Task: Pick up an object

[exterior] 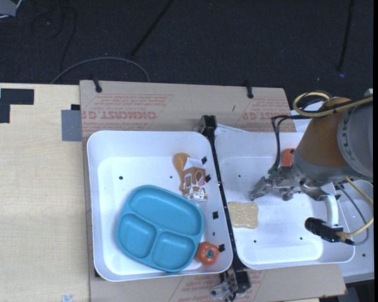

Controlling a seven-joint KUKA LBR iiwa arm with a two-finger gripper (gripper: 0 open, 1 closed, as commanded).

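Note:
A tan flat square piece (242,214) lies in the right bin (283,247) against its left wall. My gripper (259,192) hangs low over the right bin, just above and to the right of the tan piece, and I see nothing in it. In the left bin (104,168) lie a blue divided plate (159,228), a red tomato-like ball (207,253) at the plate's lower right, a printed snack packet (194,184) and a brown-orange piece (181,162) above it.
A black divider (217,194) runs between the two bins. The grey arm with its orange band (327,143) covers the right bin's right side, with cables looping around it. A small orange thing (288,158) shows beside the arm. Cardboard (176,106) lies under the bins.

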